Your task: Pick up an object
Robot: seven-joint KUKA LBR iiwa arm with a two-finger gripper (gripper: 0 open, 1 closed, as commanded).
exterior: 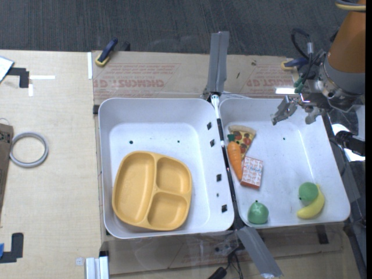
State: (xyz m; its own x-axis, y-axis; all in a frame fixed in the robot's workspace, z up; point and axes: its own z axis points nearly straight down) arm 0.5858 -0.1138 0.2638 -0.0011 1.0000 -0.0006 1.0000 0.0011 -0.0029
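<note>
Carrot [234, 158], pizza slice [241, 135], small carton [252, 172], green fruit [257, 213], banana [312, 207] and green pear [308, 192]: candidate objects for the pick, all resting on the floor of the right bin [285, 161]. Carrot, pizza slice and small carton clustered against the inner wall, touching or nearly so; green fruit near the front edge; banana and green pear together in the front right corner. Yellow divided plate [152, 189] lying flat in the left bin [106, 156], well apart from the arm.

Progress: nothing lifted yet. End effector [295, 114] poised over the rear of the right bin, fingers spread apart with nothing between them, well clear of every object. Remaining, judged from this layout: choosing a target, descending onto it, closing, and raising it free of the bin, which amounts to the whole task. Nearest candidates: pizza slice and carrot, to the front left of the end effector; crowding there likely to complicate a clean closure, green fruit standing more isolated.

Writing: red print on the cardboard sheet [145, 74] behind the bins, seemingly reading "CHEMCAST", repeated on a second panel to the right. Pattern on the small carton too fine to read. No legible marking on either bin or on the plate. Elsewhere on the desk [52, 225]: roll of tape [27, 149] at the left, unrelated to the pick.
</note>
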